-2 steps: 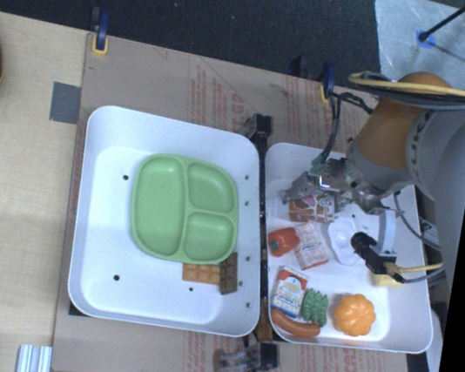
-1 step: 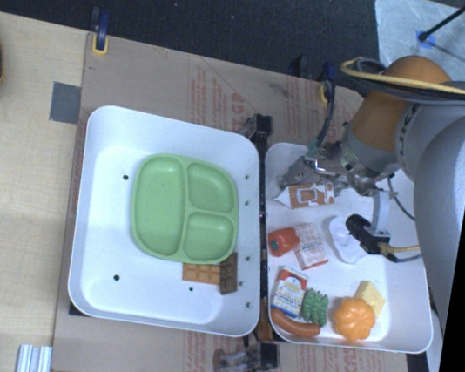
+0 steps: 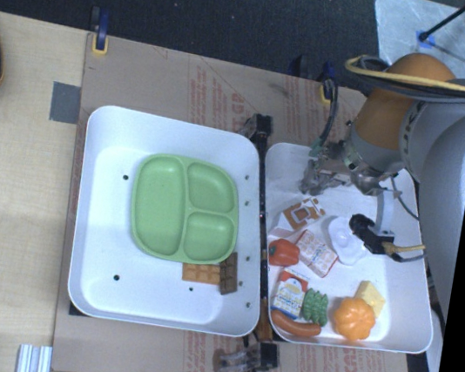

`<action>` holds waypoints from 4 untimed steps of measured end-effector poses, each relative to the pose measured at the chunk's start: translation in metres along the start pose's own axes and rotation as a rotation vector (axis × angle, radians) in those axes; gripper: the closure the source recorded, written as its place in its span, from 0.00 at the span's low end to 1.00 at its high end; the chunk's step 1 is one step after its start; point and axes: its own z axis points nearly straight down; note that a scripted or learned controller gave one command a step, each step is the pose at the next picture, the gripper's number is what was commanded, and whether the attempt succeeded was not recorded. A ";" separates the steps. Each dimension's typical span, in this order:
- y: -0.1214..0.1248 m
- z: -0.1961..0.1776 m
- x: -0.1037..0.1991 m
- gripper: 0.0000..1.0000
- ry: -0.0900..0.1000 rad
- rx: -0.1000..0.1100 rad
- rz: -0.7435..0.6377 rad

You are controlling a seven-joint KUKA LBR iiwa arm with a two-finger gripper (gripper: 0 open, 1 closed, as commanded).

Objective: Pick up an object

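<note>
Here, end effector [image 3: 317, 179] state unclear, near small brown-and-white waffle toy [image 3: 302, 212], right bin [image 3: 407, 329].

Two white bins sit side by side on the bench. The left bin [image 3: 93, 281] holds a green divided plate [image 3: 185, 209], with a brown waffle piece [image 3: 211, 273] touching the plate's edge at five o'clock. The right bin [image 3: 407, 329] holds a cluster of toy foods: a waffle-patterned piece [image 3: 302, 213] at the cluster's twelve o'clock, a red tomato [image 3: 284, 253] at nine, an orange fruit [image 3: 353, 318] at five beside a yellow wedge [image 3: 370, 296], and a sausage [image 3: 295, 326] at six. The gripper [image 3: 320, 179] hangs over the right bin's eleven o'clock corner.
</note>
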 end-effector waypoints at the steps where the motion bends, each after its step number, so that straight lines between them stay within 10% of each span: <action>1: 0.000 0.000 0.000 0.00 0.000 0.001 -0.001; 4: -0.057 0.011 -0.003 0.00 0.001 0.006 0.003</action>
